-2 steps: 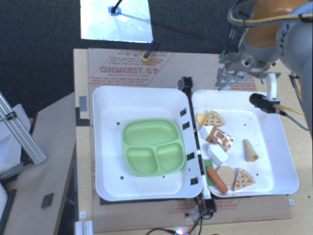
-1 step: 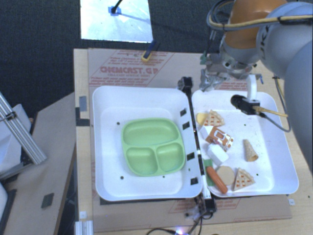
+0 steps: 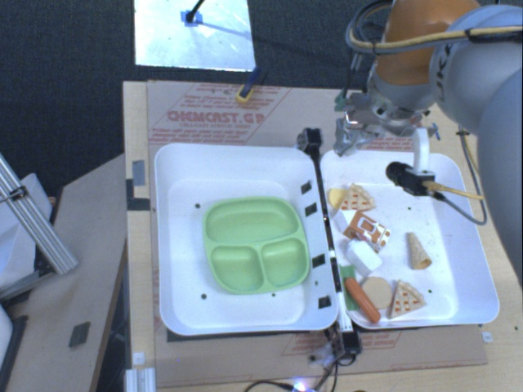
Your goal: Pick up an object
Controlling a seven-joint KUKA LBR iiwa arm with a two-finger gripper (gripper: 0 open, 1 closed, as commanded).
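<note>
Small tan plastic ice-cream cone (image 3: 418, 251) lies flat in the right white bin (image 3: 470, 219), apart from the toy waffle pieces (image 3: 368, 231). Judged light, rigid, slippery; best pinched across its wide end. Gripper (image 3: 353, 137) hovers over the far rim; its grip state cannot be told.

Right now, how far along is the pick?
Done: nothing visibly lifted; the hand is above the far edge of the right bin. In hand: nothing seen between its fingers. Left: the whole pick. The ice cream cone, carrot and waffle pieces all lie in that bin; the green tray sits in the left bin.
</note>
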